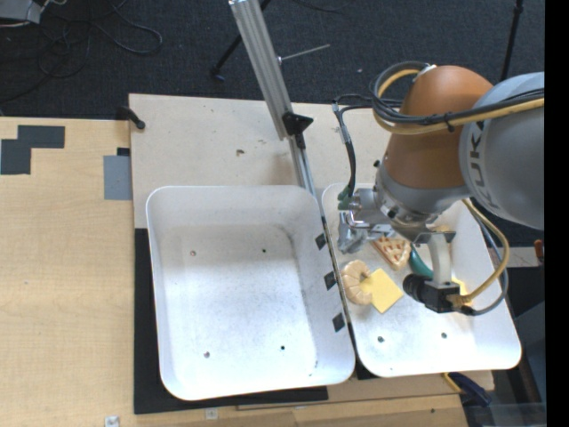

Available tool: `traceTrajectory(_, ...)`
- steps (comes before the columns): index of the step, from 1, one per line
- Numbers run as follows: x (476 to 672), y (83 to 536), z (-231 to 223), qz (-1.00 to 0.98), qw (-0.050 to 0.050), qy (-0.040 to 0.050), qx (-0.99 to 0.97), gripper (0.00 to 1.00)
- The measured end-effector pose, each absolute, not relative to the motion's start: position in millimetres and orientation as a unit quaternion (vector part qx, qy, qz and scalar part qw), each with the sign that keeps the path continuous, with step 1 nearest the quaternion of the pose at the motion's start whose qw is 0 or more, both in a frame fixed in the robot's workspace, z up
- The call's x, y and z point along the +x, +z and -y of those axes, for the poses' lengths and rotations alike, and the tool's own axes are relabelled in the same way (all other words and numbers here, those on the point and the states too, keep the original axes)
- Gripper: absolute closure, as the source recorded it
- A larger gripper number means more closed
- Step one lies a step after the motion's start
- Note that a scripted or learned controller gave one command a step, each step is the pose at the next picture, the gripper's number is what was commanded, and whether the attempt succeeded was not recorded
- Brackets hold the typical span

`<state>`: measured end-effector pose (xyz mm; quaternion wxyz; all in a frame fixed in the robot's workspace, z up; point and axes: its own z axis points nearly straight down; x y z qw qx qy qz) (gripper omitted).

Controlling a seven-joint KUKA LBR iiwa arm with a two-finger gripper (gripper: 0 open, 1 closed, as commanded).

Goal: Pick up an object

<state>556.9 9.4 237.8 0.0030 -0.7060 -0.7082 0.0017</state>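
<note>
Objects for picking lie in the right bin (444, 350), gathered near its left wall. We see a yellow block (384, 290) lying flat, tilted like a diamond, and touching its left side a tan round piece (356, 281) with ridges on it. Just above and to the right of the yellow block lies an orange waffle-patterned piece (392, 251), partly covered by the arm's wrist.

We find the arm (444, 140) reaching in from the right, its orange band bulging above the grey wrist, black and yellow cables looped over it. The pincer (418, 261) hangs low over the right bin, close above the orange waffle-patterned piece and the yellow block. The wrist hides most of it, so we cannot tell how it is set, nor whether anything sits in it. A green-and-black fitting (428, 290) juts out below the wrist, to the right of the yellow block.

The left bin (231, 292) lies beside the right one, their walls touching, showing small dark specks on its white floor. Both bins rest on the table (62, 265), and a slanted aluminium rail (267, 69) rises behind them.
</note>
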Motion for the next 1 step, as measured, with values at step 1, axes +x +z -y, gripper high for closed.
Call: traceTrajectory(1, 523.8, 229.1, -60.7, 0.709, 0.003, 0.0021, -0.706, 1.0)
